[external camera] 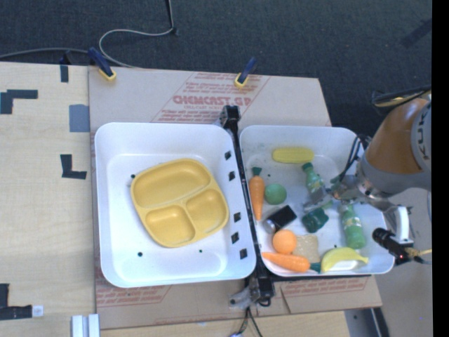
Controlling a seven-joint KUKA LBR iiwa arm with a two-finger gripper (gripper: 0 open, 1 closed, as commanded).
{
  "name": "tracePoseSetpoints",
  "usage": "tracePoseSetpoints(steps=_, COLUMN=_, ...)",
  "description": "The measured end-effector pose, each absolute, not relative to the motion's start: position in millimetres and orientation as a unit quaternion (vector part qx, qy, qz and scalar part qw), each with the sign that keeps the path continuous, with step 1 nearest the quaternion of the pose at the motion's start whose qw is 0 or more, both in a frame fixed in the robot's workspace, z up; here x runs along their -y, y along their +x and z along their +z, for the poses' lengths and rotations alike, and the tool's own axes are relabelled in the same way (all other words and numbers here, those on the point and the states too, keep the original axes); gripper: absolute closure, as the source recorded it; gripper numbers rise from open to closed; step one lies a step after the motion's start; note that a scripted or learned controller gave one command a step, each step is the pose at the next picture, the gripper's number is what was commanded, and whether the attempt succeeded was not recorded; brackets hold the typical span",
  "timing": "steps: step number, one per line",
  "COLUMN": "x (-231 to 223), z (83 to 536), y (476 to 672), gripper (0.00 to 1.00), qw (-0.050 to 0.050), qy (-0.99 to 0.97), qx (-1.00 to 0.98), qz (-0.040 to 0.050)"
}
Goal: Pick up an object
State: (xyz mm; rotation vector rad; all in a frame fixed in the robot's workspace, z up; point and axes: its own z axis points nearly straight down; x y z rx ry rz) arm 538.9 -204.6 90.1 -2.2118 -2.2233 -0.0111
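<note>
My gripper (331,196) reaches down into the right bin (337,135) from the right, low over its middle-right part. It hangs among a small green bottle (312,180), a dark teal block (316,220) and a second green bottle (352,229). Clutter hides what it touches. Further left in the same bin lie a green ball (276,193), an upright carrot (257,196), a black block (282,216), an orange ball (284,241), a second carrot (287,262), a banana (344,258) and a yellow corn piece (293,155).
The left bin (112,188) holds a yellow divided plate (180,201). A black divider with clips (237,188) runs between the bins. The arm's orange-banded wrist (400,142) overhangs the right bin's right rim. Cardboard and cables lie behind.
</note>
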Motion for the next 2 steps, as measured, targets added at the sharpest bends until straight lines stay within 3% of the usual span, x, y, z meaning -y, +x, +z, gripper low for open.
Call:
tracePoseSetpoints(steps=1, x=159.8, z=85.0, y=661.0, gripper=0.0, qw=0.005, qy=-0.705, qx=0.709, qz=0.0032)
tracePoseSetpoints(steps=2, x=222.2, z=87.4, y=628.7, gripper=0.0, qw=-0.002, qy=-0.707, qx=0.708, qz=-0.0006)
